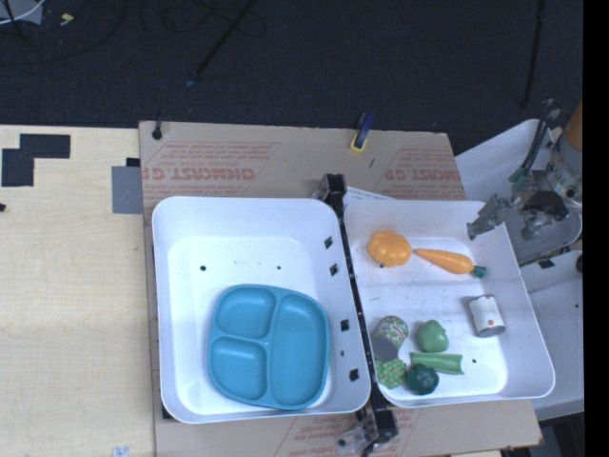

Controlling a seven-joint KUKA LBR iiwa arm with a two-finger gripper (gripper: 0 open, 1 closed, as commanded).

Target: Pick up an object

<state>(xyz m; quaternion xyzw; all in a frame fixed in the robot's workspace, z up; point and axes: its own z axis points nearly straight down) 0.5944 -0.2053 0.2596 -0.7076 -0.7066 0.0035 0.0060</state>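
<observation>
Dark green ball [421, 380] at right bin's [533, 350] near edge; end effector [500, 214] spread apart beyond carrot [443, 260].

Two bins [171, 255], one tray [269, 347], perhaps seven small objects [433, 336].

Grey metal two-finger gripper [490, 215]: angular, dull-silver linkage parts with darker joints. Thin dark cables [535, 150] run up along the wrist. Sliver of orange band [574, 122] above it, arm body light grey.
</observation>
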